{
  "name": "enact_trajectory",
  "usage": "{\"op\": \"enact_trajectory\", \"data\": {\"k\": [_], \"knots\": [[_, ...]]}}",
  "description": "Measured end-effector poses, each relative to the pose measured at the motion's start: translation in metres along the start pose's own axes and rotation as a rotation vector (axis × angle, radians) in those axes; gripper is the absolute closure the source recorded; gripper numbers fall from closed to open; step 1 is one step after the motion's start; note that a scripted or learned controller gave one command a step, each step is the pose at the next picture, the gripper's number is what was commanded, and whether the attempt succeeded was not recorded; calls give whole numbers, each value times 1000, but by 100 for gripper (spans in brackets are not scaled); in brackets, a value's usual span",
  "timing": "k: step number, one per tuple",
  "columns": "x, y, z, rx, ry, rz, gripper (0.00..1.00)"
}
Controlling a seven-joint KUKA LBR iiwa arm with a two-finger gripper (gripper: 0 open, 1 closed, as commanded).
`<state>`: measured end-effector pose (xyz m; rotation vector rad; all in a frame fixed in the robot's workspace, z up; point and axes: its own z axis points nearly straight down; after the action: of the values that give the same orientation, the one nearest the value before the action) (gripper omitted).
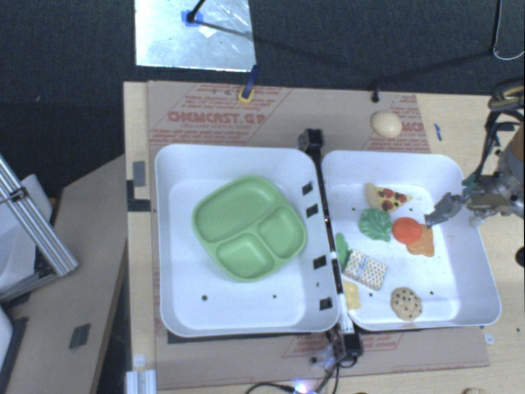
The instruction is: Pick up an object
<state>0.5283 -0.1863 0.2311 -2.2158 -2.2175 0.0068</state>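
Note:
The right bin [459, 179] holds several toy foods: a pizza slice [387, 196], a green leafy piece [376, 224], a red tomato [406, 230] lying on an orange piece [424, 245], a patterned cracker [365, 269], a yellow slice [350, 295] and a cookie [405, 303]. A small green pod [341, 245] lies against the divider. My gripper [436, 215] reaches in over the bin's right wall, its tip just right of and slightly above the tomato. Nothing is visibly held.
The left bin [176, 179] holds a green divided plate [248, 228]. A beige egg-shaped object [386, 124] rests on the cardboard behind the right bin. A shiny sheet [194, 23] lies on the floor at the back.

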Motion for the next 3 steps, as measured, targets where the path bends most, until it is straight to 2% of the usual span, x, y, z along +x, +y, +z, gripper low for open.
{"op": "enact_trajectory", "data": {"k": [1,3], "knots": [[0,2,-5,-9,-2,-2,0],[-5,7,81,-6,-1,-1,0]]}}
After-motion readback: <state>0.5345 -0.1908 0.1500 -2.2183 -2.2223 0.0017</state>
